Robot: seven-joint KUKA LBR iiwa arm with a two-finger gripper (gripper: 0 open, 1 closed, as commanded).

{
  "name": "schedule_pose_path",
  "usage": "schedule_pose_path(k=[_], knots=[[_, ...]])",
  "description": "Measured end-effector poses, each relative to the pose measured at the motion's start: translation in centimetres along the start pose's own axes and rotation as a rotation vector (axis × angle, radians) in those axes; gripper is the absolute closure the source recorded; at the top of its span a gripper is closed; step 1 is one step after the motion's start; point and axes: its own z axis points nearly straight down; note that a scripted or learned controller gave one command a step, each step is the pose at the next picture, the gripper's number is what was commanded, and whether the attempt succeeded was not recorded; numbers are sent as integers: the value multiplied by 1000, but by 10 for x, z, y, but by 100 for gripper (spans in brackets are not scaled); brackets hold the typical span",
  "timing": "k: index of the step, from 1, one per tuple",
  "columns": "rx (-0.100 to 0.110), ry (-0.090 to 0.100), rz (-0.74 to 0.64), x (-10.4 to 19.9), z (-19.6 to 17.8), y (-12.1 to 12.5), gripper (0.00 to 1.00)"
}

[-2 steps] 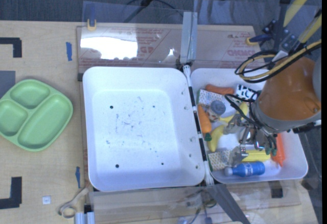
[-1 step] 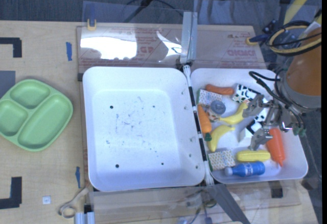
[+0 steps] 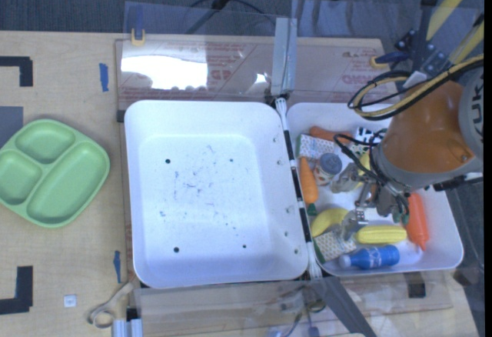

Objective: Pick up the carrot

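Here the gripper (image 3: 360, 208) hangs low over the middle of the right bin (image 3: 450, 247), among the clutter. I cannot tell how far open it is, and nothing can be seen held in it.

The carrot (image 3: 307, 180) lies to the gripper's left in this view, close against the wall that the right bin shares with the left bin (image 3: 146, 124). Its long axis runs up and down the picture, roughly parallel to that wall. So the coming move is, I judge, a short shift leftward, with the grasp set across the carrot's width.

A second reddish-orange stick (image 3: 417, 220) lies on the gripper's other side and could be mistaken for the target.

Around the gripper the right bin also holds a yellow banana (image 3: 329, 218), a yellow corn cob (image 3: 382, 235), a blue bottle (image 3: 371, 257), a small grey can (image 3: 330, 165) and a patterned packet (image 3: 314, 147). A green divided plate (image 3: 50, 171) sits on the bench well apart.
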Motion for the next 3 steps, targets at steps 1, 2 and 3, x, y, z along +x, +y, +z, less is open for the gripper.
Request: schedule_pose_path(k=[1, 2, 3], knots=[[1, 13, 157, -68, -80, 32, 0], [-1, 17, -9, -17, -80, 39, 0], [-3, 17, -8, -18, -89, 41, 100]])
